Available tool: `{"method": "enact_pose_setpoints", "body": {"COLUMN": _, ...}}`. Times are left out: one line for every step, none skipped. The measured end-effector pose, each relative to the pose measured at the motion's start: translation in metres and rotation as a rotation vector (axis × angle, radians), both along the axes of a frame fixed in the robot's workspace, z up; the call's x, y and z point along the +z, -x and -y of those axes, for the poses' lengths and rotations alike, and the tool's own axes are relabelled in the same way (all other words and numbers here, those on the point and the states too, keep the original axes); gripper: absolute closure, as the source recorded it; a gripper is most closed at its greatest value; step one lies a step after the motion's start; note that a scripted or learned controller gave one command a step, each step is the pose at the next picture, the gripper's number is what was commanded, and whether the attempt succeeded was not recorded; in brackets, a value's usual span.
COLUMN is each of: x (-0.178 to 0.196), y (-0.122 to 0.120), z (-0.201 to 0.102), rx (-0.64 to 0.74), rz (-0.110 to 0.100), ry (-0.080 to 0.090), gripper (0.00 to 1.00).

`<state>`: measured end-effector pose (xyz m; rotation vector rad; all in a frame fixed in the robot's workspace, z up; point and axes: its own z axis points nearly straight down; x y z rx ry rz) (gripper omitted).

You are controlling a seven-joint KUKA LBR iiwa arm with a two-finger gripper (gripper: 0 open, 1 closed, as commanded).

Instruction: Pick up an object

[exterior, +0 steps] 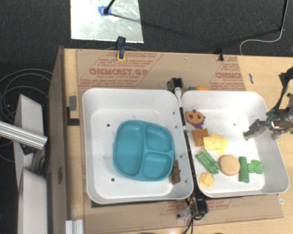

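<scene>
My gripper [252, 129] reaches in from the right over the right bin [244, 101], above its right half, with nothing seen between its fingers. Toy food lies in that bin's lower left: a brown pretzel [194, 117], an orange cracker [199, 137], a yellow cheese piece [215, 143], a green pea pod [207, 161], a tan bun [229, 165], a green vegetable [249, 168] and a small yellow piece [206, 180]. The nearest of them, the cheese, lies left of and below the gripper.
The left bin [102, 106] holds a blue divided plate [143, 150] and a small brown object [176, 172] by its right wall. A black clamp [175, 85] sits where the bins meet at the back. Cables lie at the bench's front edge.
</scene>
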<state>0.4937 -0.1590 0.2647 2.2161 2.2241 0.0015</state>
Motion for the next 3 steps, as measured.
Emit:
{"method": "enact_pose_setpoints", "body": {"x": -0.053, "y": 0.008, "z": 0.039, "rx": -0.006, "rz": -0.004, "ry": 0.000, "gripper": 0.00}}
{"method": "enact_pose_setpoints", "body": {"x": -0.115, "y": 0.008, "z": 0.030, "rx": -0.002, "rz": -0.005, "ry": -0.002, "gripper": 0.00}}
{"method": "enact_pose_setpoints", "body": {"x": -0.121, "y": 0.007, "z": -0.027, "rx": 0.004, "rz": -0.002, "ry": -0.003, "gripper": 0.00}}
